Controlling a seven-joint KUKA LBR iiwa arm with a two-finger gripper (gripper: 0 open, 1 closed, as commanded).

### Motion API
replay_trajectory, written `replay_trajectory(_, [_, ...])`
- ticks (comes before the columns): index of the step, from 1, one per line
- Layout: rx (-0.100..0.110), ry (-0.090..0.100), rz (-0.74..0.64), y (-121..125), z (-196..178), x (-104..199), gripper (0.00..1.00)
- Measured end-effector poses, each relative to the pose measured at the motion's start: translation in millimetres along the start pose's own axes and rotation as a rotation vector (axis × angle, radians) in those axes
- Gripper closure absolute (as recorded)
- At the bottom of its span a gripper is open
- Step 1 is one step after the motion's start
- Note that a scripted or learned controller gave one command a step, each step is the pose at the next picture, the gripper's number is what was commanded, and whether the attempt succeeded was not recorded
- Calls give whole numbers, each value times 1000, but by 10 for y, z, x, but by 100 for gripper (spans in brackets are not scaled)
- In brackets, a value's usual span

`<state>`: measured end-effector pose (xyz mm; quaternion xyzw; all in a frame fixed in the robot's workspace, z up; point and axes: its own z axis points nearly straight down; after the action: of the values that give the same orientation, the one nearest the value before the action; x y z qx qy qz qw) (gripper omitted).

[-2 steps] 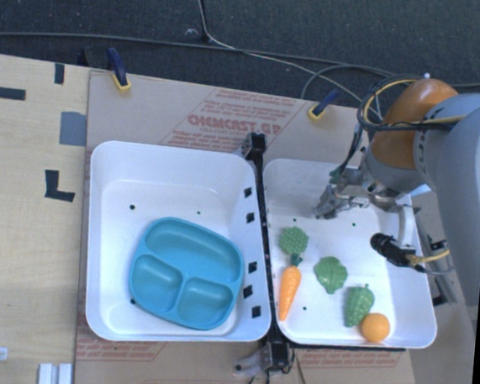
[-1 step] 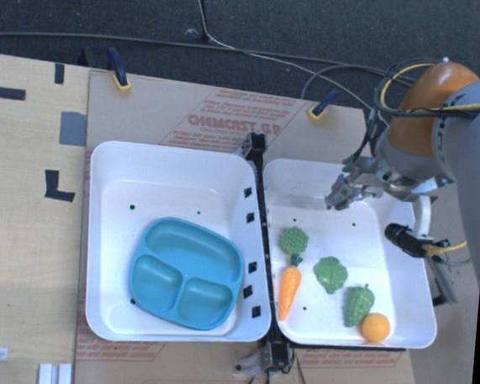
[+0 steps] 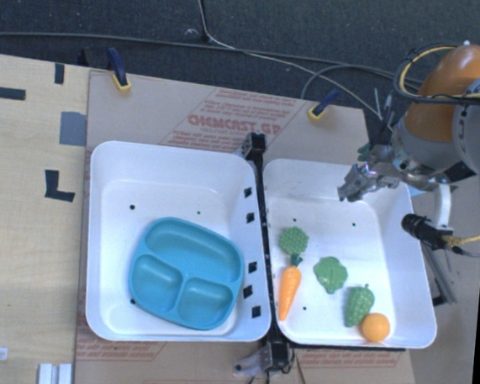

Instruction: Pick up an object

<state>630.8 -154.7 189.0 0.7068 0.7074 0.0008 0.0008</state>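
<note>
Two shallow white bins sit side by side on my desk (image 3: 16, 233), on a sheet of brown cardboard (image 3: 230, 118) held at its far edge by two clamps. The left bin (image 3: 111, 166) holds a single blue divided plate (image 3: 186, 273), lying flat toward the near side with its three compartments facing up. The right bin (image 3: 401, 270) holds the toy food, all gathered in its near half: a green broccoli piece (image 3: 294, 240) close to the divider between the bins, an orange carrot (image 3: 289, 291) just nearer than it, lying lengthwise with its green top pointing far, a second leafy green piece (image 3: 331, 273) toward the middle, a bumpy green vegetable (image 3: 358, 305) to the right of that, and a round orange fruit (image 3: 376, 327) touching or just beside it near the bin's near right corner. My claw (image 3: 357, 186) hangs over the far part of the right bin, well apart from all the food, with bare white bin floor under it. Nothing sits between its fingers; whether they stand wide or narrow I cannot tell from this slant. My arm comes in from the right, with its orange band (image 3: 448, 89) above the wrist at the far right.
</note>
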Motion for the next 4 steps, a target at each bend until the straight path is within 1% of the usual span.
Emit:
replay_trajectory(1, [-2, 0, -1, 11, -531, 7, 100])
replay_trajectory(2, [5, 1, -4, -204, -447, 569, 100])
replay_trajectory(3, [5, 1, -4, -390, -478, 1007, 100])
replay_trajectory(4, [4, 1, -4, -506, -536, 1469, 100])
